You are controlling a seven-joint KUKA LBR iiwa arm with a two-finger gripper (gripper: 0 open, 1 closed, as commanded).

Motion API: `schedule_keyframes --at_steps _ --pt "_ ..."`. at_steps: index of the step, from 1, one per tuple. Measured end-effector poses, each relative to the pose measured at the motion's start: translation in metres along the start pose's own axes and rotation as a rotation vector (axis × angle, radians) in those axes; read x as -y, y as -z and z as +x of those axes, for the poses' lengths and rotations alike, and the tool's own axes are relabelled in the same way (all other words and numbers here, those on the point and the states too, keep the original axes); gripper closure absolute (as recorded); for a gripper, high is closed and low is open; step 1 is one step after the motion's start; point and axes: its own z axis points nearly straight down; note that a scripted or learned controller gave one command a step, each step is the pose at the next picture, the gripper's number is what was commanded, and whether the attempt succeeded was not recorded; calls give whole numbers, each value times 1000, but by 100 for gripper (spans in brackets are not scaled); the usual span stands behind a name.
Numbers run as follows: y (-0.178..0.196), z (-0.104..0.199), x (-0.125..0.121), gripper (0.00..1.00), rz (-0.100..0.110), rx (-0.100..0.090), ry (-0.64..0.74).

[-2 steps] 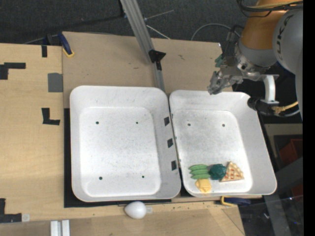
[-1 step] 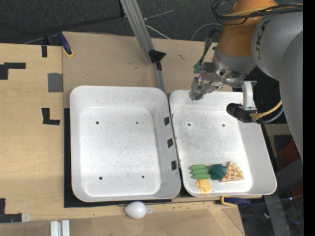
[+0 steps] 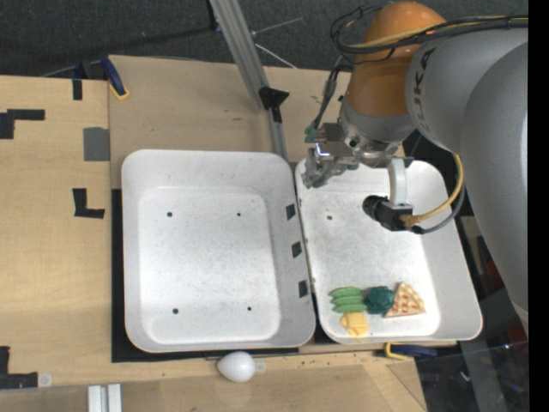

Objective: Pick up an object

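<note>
The gripper (image 3: 319,172) hovered at the right bin's (image 3: 446,256) far left corner, finger state impossible to tell, well apart from the toy pizza slice (image 3: 405,301).

Toys (image 3: 377,302) in right bin (image 3: 455,256), near front edge

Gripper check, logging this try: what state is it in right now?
Gripper: cannot be told; it sits over the right bin's far left corner, apart from the toys.
</note>
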Motion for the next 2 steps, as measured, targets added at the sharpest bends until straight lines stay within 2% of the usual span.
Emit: schedule_keyframes --at_steps 1,2 --pt "11 48 20 100 -1 -1 1" --pt "-2 92 37 100 0 1 0"
